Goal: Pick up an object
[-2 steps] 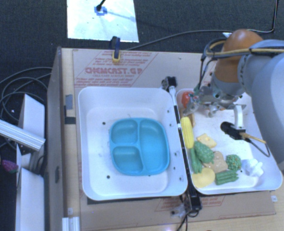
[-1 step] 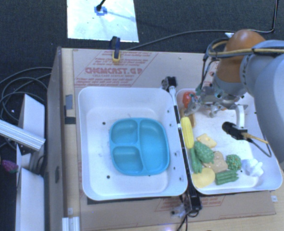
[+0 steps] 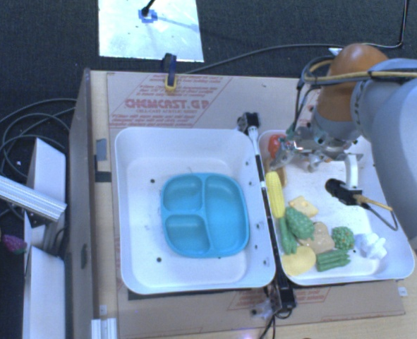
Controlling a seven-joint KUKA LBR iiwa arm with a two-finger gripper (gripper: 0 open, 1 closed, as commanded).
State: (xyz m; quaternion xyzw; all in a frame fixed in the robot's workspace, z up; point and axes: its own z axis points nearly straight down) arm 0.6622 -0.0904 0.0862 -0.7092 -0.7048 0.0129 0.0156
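Crowding is the hazard we would watch for. The gripper [image 3: 301, 152] sits low over the right bin [image 3: 397, 261], at about eleven o'clock of that bin, close to its far wall and to the divider shared with the left bin [image 3: 134, 260]. A small red piece [image 3: 272, 145] lies just beside it, toward nine o'clock from the gripper and tucked into the corner. The yellow corn cob [image 3: 274, 193] lies along the divider, toward seven o'clock from the gripper. In our judgement a closing move here could strike the wall or the divider instead of the piece, or nudge the red piece deeper into the corner. A rounded piece caught off centre would likely slip free.

We cannot tell whether the gripper is open or closed, because its working end is tucked under the wrist and blurred against the bin. We see nothing plainly held in it. We also cannot tell whether it touches the red piece or only stands beside it.

Other candidates lie well apart from the gripper, heaped toward six o'clock of the right bin: a broccoli floret [image 3: 342, 237], a green pod [image 3: 331, 260] and a yellow wedge [image 3: 303, 205]. The left bin bears a blue divided plate [image 3: 167, 210] at its centre, which looks too flat for an easy pick.
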